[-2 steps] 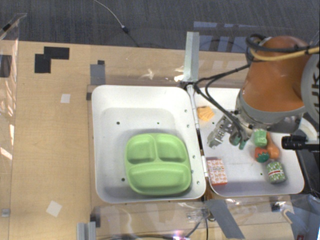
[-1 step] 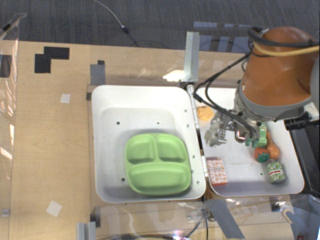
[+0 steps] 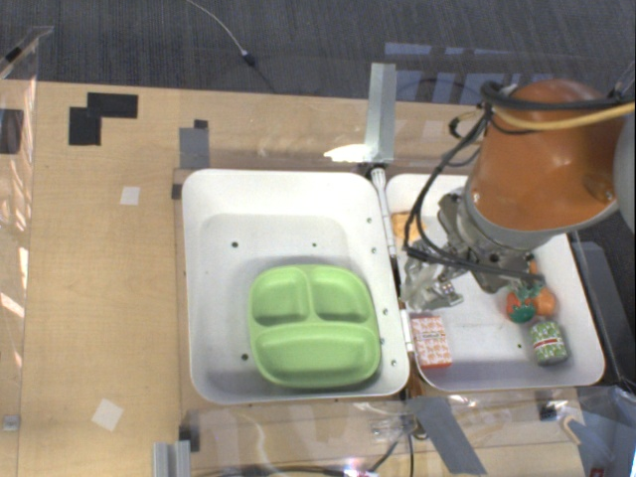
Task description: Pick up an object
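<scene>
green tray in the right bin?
No, the green tray lies in the left bin; the right bin holds small items under the arm.

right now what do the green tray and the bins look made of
Green tray: likely moulded plastic, with a smooth matte surface, rounded corners and three pressed-in compartments. Left bin and right bin: white, probably thin formed plastic, with soft rounded walls and a faint sheen.

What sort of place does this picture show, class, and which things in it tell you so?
Probably a robotics lab test bench: a robot arm reaches over two white bins on a wooden bench, one holding a green divided plate.
</scene>
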`<state>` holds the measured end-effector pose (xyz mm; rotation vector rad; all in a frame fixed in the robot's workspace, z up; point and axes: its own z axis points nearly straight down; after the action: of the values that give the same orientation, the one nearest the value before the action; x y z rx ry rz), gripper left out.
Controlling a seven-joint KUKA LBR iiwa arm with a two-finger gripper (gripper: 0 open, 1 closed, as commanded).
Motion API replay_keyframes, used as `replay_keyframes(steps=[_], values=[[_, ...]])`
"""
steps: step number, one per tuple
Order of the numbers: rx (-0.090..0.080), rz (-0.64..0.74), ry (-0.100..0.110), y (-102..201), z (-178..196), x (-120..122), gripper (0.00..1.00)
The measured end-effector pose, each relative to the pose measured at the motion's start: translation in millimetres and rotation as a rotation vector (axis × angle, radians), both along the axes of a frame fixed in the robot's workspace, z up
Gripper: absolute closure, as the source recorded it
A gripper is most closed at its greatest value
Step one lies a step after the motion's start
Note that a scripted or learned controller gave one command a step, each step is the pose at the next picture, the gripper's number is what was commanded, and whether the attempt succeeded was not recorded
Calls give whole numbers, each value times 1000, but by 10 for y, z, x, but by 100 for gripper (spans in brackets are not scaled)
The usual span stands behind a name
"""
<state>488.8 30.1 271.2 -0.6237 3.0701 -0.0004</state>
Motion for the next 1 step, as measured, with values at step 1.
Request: replay_keyframes(steps=[1], values=[[0, 357, 1, 483, -270, 559, 100]])
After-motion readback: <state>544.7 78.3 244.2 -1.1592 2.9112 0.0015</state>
